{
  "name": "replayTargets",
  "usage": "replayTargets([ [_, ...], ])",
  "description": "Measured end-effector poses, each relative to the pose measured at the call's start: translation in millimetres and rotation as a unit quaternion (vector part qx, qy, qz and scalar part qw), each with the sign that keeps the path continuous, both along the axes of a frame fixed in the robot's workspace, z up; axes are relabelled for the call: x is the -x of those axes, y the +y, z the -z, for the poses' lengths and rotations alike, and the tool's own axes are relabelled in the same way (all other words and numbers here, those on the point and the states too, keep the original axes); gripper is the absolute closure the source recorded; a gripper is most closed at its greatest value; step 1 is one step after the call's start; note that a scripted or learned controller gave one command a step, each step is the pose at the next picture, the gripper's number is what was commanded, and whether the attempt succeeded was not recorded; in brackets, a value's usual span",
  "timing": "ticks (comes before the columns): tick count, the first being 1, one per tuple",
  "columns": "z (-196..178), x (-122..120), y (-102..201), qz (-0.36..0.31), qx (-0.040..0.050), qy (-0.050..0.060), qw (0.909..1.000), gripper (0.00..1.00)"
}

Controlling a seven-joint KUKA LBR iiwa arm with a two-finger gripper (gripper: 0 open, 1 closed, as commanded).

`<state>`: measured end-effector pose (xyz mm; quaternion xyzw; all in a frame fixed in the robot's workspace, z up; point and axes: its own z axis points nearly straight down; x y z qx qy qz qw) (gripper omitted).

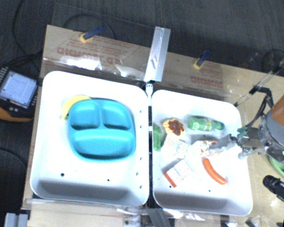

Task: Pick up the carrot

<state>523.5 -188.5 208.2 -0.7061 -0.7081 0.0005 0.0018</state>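
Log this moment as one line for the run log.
task: pick carrot | carrot: loose in right bin | gripper: above carrot, not holding

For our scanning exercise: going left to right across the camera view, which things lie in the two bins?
Yellow item → blue tray → green piece → carrot → gripper

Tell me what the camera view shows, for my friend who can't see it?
The orange carrot lies in the right white bin, with the robot's gripper just above it near the bin's right side. Near it are a green bottle and small food packets. The left bin holds a blue divided tray.
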Motion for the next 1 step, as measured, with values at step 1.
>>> replayTargets([
  [1,118.5,-25.6,-33.5,-0.306,0.0012,-0.006,0.952,0.0],
])
